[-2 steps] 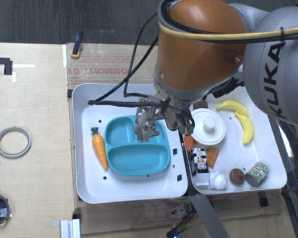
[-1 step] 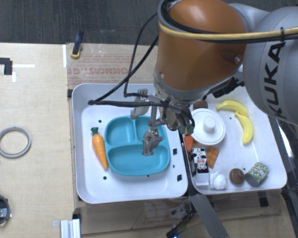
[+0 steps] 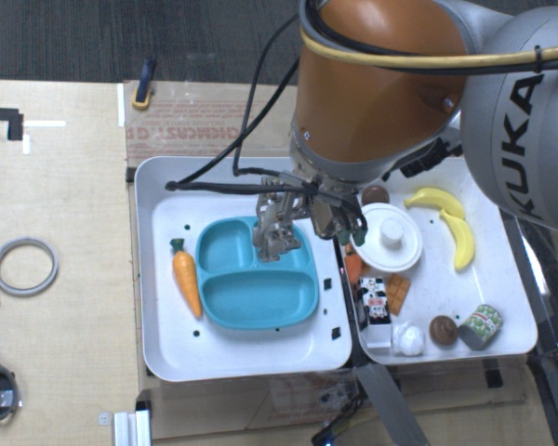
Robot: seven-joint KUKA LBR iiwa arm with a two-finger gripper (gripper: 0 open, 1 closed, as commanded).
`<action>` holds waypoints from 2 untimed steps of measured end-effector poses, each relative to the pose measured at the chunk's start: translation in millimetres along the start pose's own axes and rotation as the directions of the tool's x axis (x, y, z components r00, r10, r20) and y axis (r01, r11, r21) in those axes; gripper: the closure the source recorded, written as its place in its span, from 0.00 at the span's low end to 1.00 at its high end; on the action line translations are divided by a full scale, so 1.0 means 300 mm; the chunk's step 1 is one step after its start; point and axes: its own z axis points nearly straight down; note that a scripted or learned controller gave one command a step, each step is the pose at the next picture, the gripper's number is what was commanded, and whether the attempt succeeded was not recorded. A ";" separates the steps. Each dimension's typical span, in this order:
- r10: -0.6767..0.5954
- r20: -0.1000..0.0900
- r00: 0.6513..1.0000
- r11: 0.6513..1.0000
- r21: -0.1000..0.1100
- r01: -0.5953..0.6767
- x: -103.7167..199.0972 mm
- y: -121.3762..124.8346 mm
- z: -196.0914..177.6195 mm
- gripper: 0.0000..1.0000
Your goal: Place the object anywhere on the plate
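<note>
Blue and divided into compartments, the plate [image 3: 258, 286] is sitting in the left bin [image 3: 153, 277], and I am watching the claw [image 3: 277, 232] hanging over its upper right compartment, though I cannot tell what state it is in or whether anything is in it. An orange carrot [image 3: 186, 277] is lying just beside the plate's left edge, while two bananas [image 3: 451, 223], a white lid [image 3: 389, 237] and a small carton [image 3: 376, 298] are resting in the right bin [image 3: 511, 249].

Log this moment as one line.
end effector above blue plate | carrot beside plate, left bin | bananas right bin
</note>
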 end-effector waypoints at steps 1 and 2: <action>0.000 0.000 1.000 1.000 0.000 0.000 0.000 0.000 0.000 0.00; -0.001 0.003 1.000 1.000 0.000 0.001 -0.006 0.000 -0.030 1.00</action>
